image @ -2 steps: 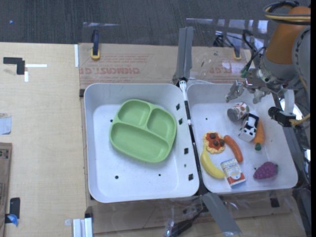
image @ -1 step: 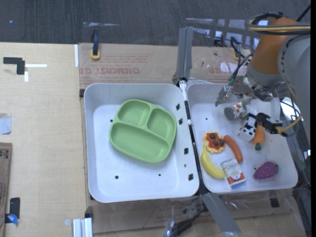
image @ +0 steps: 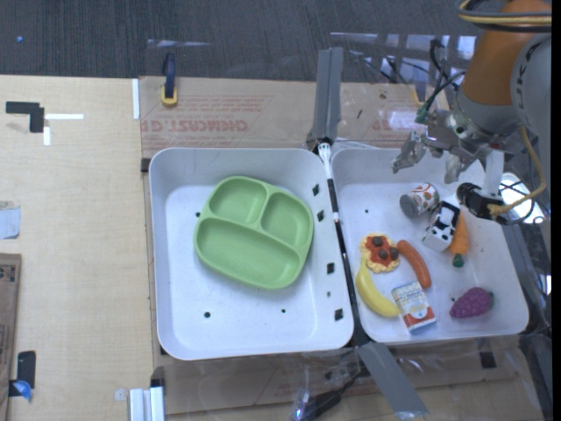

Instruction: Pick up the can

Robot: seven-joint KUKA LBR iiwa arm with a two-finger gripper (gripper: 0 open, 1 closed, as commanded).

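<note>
Can (image: pixel 420 199) toppled, red-and-white label.

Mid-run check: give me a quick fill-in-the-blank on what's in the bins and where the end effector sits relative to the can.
1. The can lies on its side in the ____ bin.
2. The left bin bears a green ____.
3. The end effector hangs just ____ the can, as the camera sees it.
4. The yellow banana lies beside a small ____ carton.

Missing words: right; plate; above; orange
</note>
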